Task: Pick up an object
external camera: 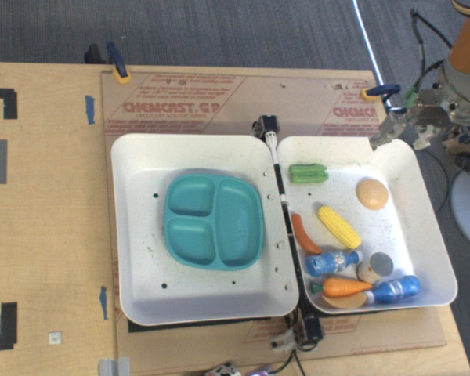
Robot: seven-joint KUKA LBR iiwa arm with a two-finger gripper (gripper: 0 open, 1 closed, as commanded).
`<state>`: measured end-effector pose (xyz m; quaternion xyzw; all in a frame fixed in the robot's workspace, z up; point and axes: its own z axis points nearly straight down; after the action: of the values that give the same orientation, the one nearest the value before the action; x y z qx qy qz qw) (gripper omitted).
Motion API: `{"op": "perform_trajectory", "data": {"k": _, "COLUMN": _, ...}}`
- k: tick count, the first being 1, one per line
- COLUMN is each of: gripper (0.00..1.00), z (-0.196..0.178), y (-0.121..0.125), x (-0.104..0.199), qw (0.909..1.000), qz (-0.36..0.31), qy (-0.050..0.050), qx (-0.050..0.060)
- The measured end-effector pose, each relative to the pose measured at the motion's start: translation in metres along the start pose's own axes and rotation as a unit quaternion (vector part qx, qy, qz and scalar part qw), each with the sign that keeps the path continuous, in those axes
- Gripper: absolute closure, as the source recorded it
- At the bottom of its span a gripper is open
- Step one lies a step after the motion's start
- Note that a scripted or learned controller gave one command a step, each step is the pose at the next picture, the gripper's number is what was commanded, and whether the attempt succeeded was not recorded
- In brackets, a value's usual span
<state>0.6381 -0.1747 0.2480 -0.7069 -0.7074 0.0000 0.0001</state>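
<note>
Grey metal end effector (399, 128), grip state impossible to tell, poised over right shallow white plastic bin's (432, 233) far-right corner, presumably for reaching the toys.

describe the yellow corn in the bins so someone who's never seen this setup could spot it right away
Start at the right-hand shallow white bin, the one crowded with toy food. Near its middle lies the yellow plastic corn cob, slanted, below the green ridged vegetable and left of the tan egg-shaped piece. It is the only bright yellow item, with a bumpy kernelled surface.
</note>
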Motion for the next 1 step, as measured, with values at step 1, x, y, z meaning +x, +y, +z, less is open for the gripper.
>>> {"op": "perform_trajectory", "data": {"k": 1, "gripper": 0.00, "z": 0.1151, "y": -0.0441, "x": 0.0212, "qw": 0.9996, "qz": 0.029, "qy": 0.000, "qx": 0.002}}
